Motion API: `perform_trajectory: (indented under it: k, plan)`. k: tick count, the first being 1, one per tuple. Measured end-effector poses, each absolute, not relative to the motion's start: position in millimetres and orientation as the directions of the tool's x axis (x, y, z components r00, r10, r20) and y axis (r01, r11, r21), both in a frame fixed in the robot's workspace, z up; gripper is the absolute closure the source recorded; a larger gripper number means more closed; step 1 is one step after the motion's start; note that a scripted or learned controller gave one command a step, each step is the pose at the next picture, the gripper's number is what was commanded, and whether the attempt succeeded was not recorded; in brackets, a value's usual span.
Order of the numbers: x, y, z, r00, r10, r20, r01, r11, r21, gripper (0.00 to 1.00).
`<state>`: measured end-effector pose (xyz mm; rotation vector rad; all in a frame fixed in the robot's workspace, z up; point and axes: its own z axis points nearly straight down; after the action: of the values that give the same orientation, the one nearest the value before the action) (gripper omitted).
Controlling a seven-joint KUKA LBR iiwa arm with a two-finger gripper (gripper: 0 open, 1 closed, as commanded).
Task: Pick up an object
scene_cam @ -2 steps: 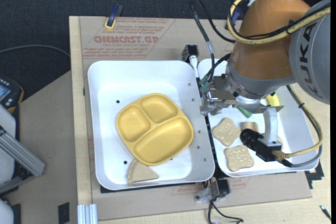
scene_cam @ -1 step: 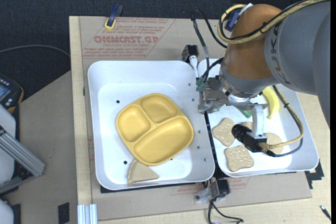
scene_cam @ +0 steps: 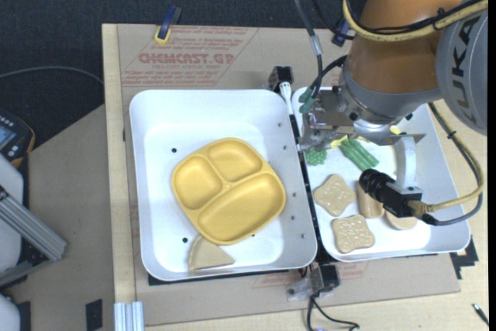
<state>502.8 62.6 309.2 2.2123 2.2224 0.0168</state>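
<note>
As the KUKA arm (scene_cam: 411, 27) leans over the right bin (scene_cam: 446, 240), its gripper (scene_cam: 325, 128) sits low at the bin's upper left corner, though whether it is released or clenched cannot be told from this angle. Candidate objects lie just below it: a green toy piece (scene_cam: 358, 153), two cracker-like toast pieces (scene_cam: 335, 194) (scene_cam: 353, 233). The left bin (scene_cam: 147, 167) holds a yellow divided plate (scene_cam: 229, 188) over a tan wedge (scene_cam: 205, 256). A clean pick likely means centring over one isolated item, clear of the bin wall.
</note>
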Motion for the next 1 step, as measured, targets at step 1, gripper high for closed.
perform_trajectory:
  k: [1]
  plan:
    - [486.0,105.9,418.4,-0.007,1.0,0.005,1.0,0.007,0.014,1.0]
